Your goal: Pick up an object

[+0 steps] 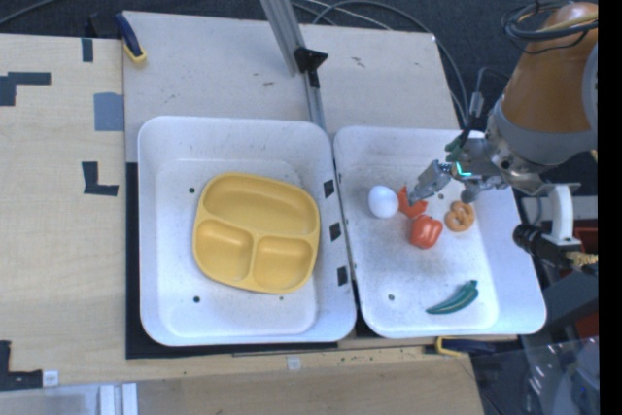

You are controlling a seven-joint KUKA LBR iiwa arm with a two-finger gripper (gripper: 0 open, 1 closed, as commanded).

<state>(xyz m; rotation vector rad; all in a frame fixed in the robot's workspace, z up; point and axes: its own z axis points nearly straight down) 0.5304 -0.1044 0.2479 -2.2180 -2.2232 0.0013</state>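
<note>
Over the right-hand white bin [505, 296], the grey arm's gripper [439, 192] hangs low among a small cluster of toy food. Its jaws look spread, one finger tip reaching down toward a small orange-red piece [408, 204] just right of the white egg-shaped ball [383, 201], the other near the orange ring-shaped piece [460, 216]; I see nothing pinched between them. A red plastic pepper [425, 231] sits just nearer, almost touching the rest. A dark green chilli [453, 297] lies well apart toward the near edge. The left bin [165, 306] holds a yellow divided plastic tray [257, 232]. My worry is the crowding: the jaws may close on two pieces, or nudge the round ball so it rolls away, and come up with nothing.
</note>
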